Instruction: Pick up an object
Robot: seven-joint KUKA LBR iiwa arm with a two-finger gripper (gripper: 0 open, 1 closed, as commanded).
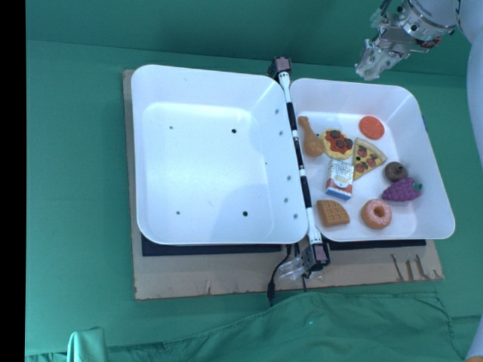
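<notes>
The hand [372, 67] hung above the far rim of the right bin [434, 164], off the desk [75, 164]; whether it was wide or narrow could not be told. All the toy foods lay below it inside that bin. Nearest it was the red disc [371, 127], then the pizza slice [367, 157] and drumstick [309, 136]. Farther from it sat the milk carton [340, 179], grapes [401, 190], donut [376, 213] and waffle [332, 213]. The left bin [204, 149] lay well apart from the hand.

gripper [373, 65] above right bin [434, 202] – toy foods [355, 172] inside
</notes>
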